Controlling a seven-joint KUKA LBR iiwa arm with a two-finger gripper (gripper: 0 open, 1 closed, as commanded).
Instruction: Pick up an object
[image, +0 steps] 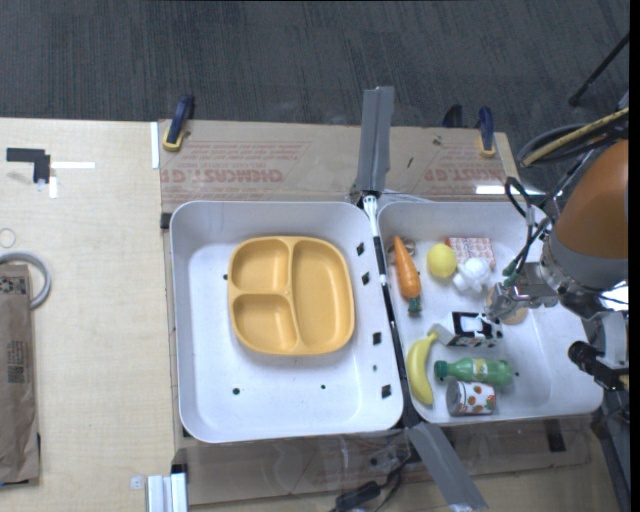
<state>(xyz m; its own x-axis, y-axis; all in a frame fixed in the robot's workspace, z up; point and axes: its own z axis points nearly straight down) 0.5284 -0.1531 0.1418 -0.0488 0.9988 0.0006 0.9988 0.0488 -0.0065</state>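
Light wood bench (80, 300) on dark carpet, two shallow white plastic bins (195, 330). Pincer (503, 300) state: can't tell. Just beside it: small black-and-white box (468, 325), upright-ish.

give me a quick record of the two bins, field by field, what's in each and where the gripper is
left bin: yellow three-compartment plastic plate
right bin: orange carrot, yellow lemon, yellow banana, green bottle lying on its side, small can, other small items
gripper: over the right bin, near its centre
fingers: cannot tell
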